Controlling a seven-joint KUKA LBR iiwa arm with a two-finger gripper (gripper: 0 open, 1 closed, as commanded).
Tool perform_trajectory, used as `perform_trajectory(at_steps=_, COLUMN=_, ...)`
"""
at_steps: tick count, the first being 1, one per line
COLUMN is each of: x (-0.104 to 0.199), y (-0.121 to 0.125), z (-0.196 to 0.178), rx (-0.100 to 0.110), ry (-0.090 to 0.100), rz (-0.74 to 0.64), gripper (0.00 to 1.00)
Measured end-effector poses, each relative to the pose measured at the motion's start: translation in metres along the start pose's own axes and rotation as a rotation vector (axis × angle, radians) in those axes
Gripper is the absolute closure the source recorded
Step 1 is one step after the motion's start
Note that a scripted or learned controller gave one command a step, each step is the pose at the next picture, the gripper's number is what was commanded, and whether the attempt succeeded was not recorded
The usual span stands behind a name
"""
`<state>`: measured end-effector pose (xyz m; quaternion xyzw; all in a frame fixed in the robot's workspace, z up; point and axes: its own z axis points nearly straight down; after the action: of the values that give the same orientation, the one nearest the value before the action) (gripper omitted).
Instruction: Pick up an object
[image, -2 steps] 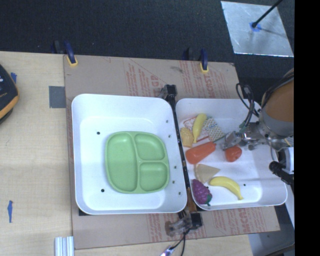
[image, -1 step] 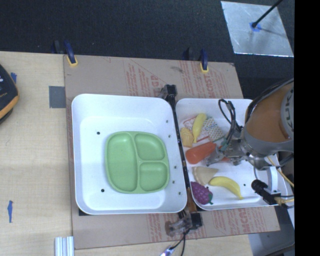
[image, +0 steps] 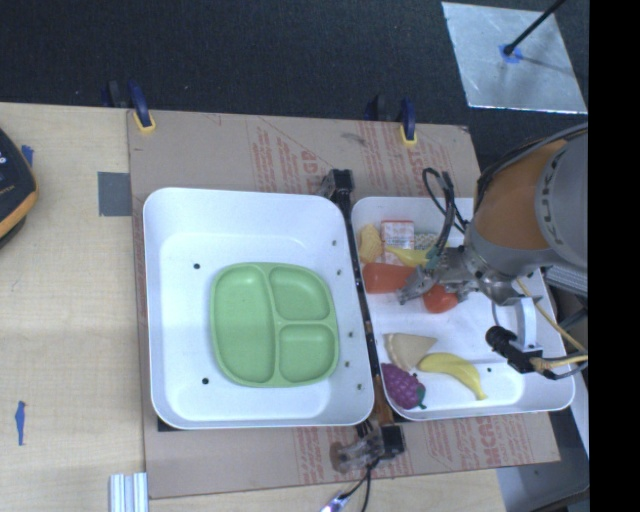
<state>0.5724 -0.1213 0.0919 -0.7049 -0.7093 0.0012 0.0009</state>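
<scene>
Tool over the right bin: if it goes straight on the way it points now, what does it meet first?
Probably the small red item right at the tool, in the right bin; depth is unclear from above.

A pale green tray (image: 272, 323) lies in a white bin (image: 160, 300); banana (image: 455, 372) yellow, grapes (image: 402, 386) purple.

A single fixed camera looks down from above at a slight slant on the pale wooden counter (image: 60, 330), far enough off to take in both shallow white plastic bins (image: 165, 300) side by side on a brown cardboard sheet (image: 250, 150). The grey arm with an orange band (image: 520, 205) enters from the frame's right.
</scene>
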Motion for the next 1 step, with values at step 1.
perform_trajectory(at_steps=1, x=-0.0013, y=-0.0003, z=-0.0100, rx=0.002, ry=-0.001, rz=-0.001, gripper=1.00)
